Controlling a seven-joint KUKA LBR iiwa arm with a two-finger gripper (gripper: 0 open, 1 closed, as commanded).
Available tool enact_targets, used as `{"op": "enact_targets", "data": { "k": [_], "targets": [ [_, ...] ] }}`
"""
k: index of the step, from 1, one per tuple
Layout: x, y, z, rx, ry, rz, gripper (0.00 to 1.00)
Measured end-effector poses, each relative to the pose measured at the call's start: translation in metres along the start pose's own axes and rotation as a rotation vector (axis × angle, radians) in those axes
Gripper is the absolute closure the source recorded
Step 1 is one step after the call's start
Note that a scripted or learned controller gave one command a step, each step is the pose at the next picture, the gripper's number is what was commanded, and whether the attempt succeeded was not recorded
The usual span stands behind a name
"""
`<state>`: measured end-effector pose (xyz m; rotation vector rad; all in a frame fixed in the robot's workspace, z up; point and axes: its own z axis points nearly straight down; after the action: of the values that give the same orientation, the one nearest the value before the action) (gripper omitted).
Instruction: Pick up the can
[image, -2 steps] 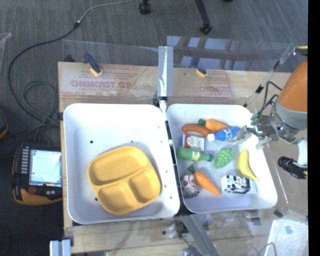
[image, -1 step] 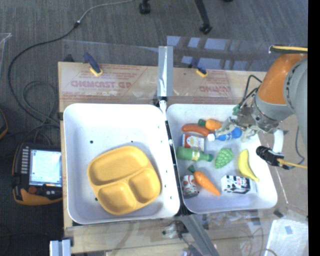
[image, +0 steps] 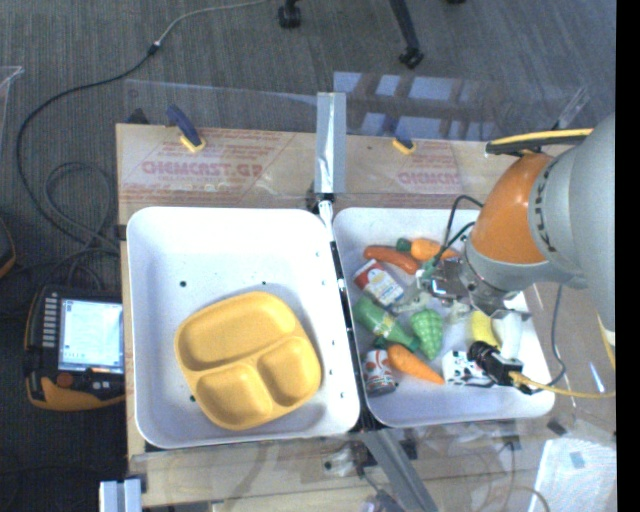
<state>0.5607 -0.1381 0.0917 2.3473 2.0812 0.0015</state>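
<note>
while the left bin (image: 160, 250) keeps open floor around a yellow divided tray (image: 248, 357), the right bin (image: 535, 400) is crowded: the can (image: 379, 370) lies at its near-left corner, touching a carrot (image: 414, 365), beside a green bottle (image: 384, 322). gripper (image: 447, 287) low over the clutter; jaw opening cannot be told.
</note>
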Motion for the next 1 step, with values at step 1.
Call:
{"op": "enact_targets", "data": {
  "k": [1],
  "targets": [
    [-0.0135, -0.0635, 0.0003, -0.012, -0.001, 0.063, 0.0]
  ]
}}
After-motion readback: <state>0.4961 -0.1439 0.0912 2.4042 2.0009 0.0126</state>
